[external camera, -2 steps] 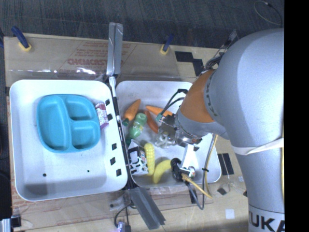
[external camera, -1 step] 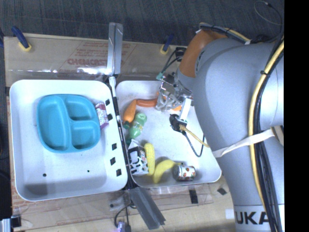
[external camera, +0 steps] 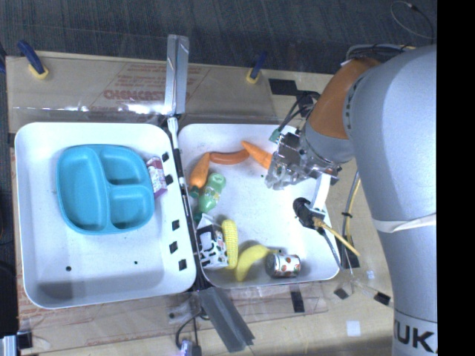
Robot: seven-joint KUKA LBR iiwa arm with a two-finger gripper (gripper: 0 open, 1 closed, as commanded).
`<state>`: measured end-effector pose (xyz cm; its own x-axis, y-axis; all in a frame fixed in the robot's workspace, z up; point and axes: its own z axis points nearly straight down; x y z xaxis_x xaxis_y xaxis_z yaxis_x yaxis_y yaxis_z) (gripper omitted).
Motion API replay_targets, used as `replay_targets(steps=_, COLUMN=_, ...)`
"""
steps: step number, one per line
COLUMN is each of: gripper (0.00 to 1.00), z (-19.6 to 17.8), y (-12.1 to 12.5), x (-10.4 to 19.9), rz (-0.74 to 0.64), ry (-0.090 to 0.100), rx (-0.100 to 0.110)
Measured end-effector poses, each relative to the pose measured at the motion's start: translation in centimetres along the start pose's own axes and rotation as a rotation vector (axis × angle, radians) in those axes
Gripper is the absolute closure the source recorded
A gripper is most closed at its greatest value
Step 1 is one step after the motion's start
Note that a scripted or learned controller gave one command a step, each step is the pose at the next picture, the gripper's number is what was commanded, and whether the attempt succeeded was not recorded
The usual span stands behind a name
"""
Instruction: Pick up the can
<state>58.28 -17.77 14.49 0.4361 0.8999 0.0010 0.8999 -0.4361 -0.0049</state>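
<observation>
Can (external camera: 284, 265), 1 only, lies on its side at the lower edge of the right bin (external camera: 260, 136), well apart from the gripper (external camera: 280, 175) at centre right; I cannot tell its state. 2 bins; 1 blue tray (external camera: 104, 188) fills the left bin (external camera: 44, 273). 2 carrots (external camera: 223, 158), 1 banana (external camera: 249, 262), 1 corn cob (external camera: 231, 242).

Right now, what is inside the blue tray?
The blue tray in the left bin shows bare blue compartments with nothing in them. A small purple packet sits against its right edge, outside it.
</observation>
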Motion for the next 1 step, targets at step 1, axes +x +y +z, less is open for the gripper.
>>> replay_targets(steps=1, gripper=0.0, z=0.03, y=-8.82, x=-2.11, rz=-0.145, ry=-0.001, rx=0.0)
